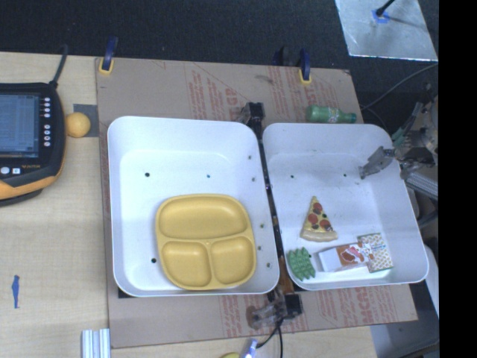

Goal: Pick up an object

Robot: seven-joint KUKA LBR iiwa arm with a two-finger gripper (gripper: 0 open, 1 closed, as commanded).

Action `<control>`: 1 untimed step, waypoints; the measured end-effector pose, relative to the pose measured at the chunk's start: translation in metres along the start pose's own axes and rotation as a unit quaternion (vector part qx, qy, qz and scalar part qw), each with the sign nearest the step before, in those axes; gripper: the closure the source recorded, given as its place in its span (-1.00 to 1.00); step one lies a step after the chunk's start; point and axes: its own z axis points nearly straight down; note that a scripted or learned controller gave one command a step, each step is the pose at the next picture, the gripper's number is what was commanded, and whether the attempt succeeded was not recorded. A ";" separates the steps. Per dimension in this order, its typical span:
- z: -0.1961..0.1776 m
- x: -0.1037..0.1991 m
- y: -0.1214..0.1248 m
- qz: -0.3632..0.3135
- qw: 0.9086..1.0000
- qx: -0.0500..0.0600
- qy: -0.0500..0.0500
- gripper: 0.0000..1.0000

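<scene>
**Gripper at the right bin's far edge, objects lying nearer the camera**

The gripper (375,162) reaches in over the upper right part of the right bin (339,144), with nothing visible between its fingers; whether they are spread or pressed together cannot be told at this size.

Below and left of the gripper, well apart from it, lies a pizza slice (319,220). Its long axis runs nearly straight up and down the view, the tip pointing away from the camera and the crust toward the bin's near wall. Further below the gripper, a flat box (355,256) with a red and patterned label lies along the near wall, its long axis running left to right with a slight upward tilt to the right; the printing is too small to read. A green toy (299,263) sits just beside the box's left end.

Far to the gripper's left, the left bin (134,151) holds a yellow divided tray (206,239).
</scene>
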 end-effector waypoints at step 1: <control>0.091 0.091 0.029 -0.001 1.000 0.001 0.000 -1.00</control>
